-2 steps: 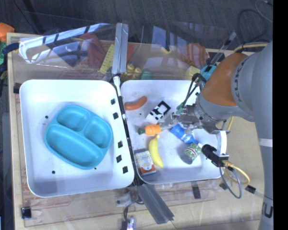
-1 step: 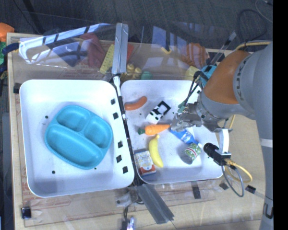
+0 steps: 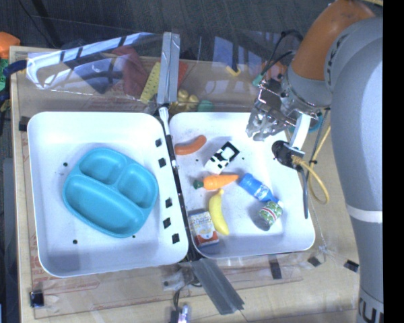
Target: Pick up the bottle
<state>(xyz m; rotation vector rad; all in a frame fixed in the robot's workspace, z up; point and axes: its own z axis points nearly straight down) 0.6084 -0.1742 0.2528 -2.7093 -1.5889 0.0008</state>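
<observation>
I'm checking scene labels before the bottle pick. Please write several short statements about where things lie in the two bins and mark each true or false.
1. The blue plastic bottle lies on its side in the right white bin. True.
2. The turquoise divided plate sits in the right bin. False: it is in the left white bin.
3. The two-finger gripper is closed around the bottle. False: it is over the bin's far edge, apart from the bottle.
4. The orange toy carrot lies beside the yellow toy banana. True.
5. The small green-labelled can lies in the left bin. False: it is in the right bin, near the bottle.
</observation>
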